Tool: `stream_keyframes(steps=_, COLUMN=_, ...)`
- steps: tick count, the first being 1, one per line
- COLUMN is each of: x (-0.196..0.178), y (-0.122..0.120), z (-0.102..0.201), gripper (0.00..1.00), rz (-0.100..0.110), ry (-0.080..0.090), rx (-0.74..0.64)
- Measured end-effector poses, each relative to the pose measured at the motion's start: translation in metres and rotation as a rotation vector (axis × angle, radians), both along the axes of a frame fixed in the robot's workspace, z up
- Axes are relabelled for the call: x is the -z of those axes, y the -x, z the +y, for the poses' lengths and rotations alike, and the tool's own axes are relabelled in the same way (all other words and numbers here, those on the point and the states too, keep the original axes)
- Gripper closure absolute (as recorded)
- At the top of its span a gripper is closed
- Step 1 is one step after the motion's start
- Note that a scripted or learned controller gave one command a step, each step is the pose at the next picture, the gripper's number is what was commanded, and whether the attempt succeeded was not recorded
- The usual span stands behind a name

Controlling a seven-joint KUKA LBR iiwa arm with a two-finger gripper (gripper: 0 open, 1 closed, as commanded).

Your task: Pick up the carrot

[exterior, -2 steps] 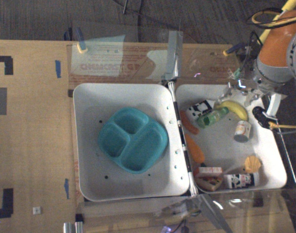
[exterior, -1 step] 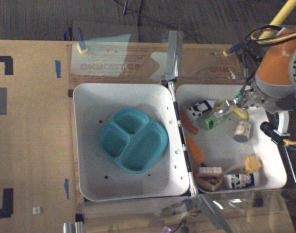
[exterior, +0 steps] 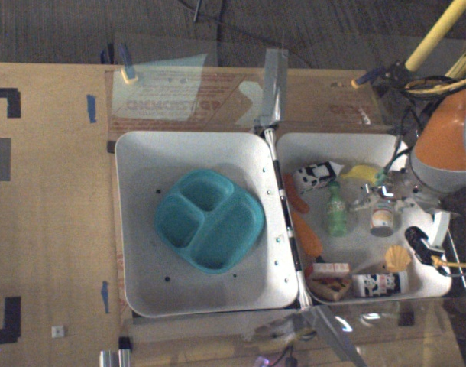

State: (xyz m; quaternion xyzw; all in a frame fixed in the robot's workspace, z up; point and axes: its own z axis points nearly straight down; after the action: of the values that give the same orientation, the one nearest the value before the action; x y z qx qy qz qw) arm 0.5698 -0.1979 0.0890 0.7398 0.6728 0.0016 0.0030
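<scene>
Side by side on the flat tan bench point(exterior: 57, 205): two shallow white bins with rounded corners and smooth, matte walls.

In the left white bin point(exterior: 134, 167), near its middle: a teal plastic divided plate point(exterior: 210, 220), rounded in outline, with three moulded compartments.

In the right white bin point(exterior: 294, 147), a crowd of small things:
- Along the left wall, a long tapered orange carrot point(exterior: 308, 237), smooth-skinned, lying slantwise and pointing toward the near edge.
- Just above it, a shorter reddish-orange piece point(exterior: 296, 197), perhaps part of the same carrot; hard to tell.
- At the far side, a black-and-white cow-patterned carton point(exterior: 318, 176) and a soft-looking yellow lump point(exterior: 360, 173).
- Near the middle, a translucent green bottle point(exterior: 337, 212), beside a small round tan-labelled jar point(exterior: 382, 220).
- Toward the near edge, a small red-and-white box point(exterior: 331, 269), a second black-and-white patterned carton point(exterior: 380, 284) and a ribbed tan shell shape point(exterior: 398, 258).

Reaching in from the right above the jar: the grey arm with its glossy orange band point(exterior: 445, 140), ending in a metallic gripper point(exterior: 374, 193). Well apart from the carrot, with the green bottle between. Released or clenched: cannot tell at this blur.
</scene>
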Motion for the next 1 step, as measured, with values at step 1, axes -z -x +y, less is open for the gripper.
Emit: stream_keyframes(steps=1, x=-0.0009, y=0.0875, z=0.032, gripper=0.0, rz=-0.004, ry=0.001, rx=-0.162)
